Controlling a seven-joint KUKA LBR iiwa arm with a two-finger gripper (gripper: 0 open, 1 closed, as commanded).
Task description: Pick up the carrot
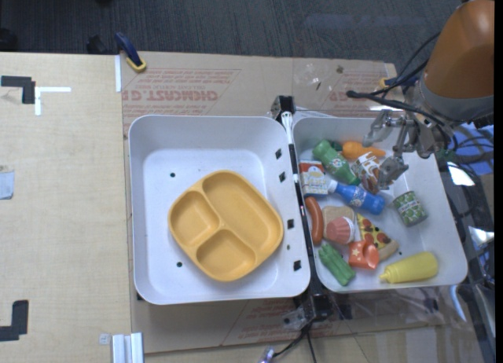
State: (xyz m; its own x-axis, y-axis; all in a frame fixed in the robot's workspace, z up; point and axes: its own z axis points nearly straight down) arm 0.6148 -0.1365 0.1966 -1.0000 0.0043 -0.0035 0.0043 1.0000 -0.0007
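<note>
The small orange carrot [361, 149] lies near the far wall of the right-hand white bin [440, 220], its long axis running roughly left to right across the view. Which end is the tip I cannot make out. It shows as a smooth, rounded orange sliver; its right part is covered by my own metal parts, and a white wrapped packet [368, 168] crowds its near side.

From the left: the pale wooden counter [63, 196], then the left white bin [149, 220] holding a yellow three-compartment plastic plate [225, 225]. In the right bin a green toy bottle [332, 161] lies just left of the carrot, a blue bottle [360, 196] and a red sausage [315, 220] nearer the camera, a green tin [409, 207] and a yellow squeeze bottle [410, 268] further right.

My fingers [397, 153] hang over the bin's far right part, just right of the carrot. They are small and tangled with cables, so whether they are spread or closed I cannot tell; nothing is visibly between them.
</note>
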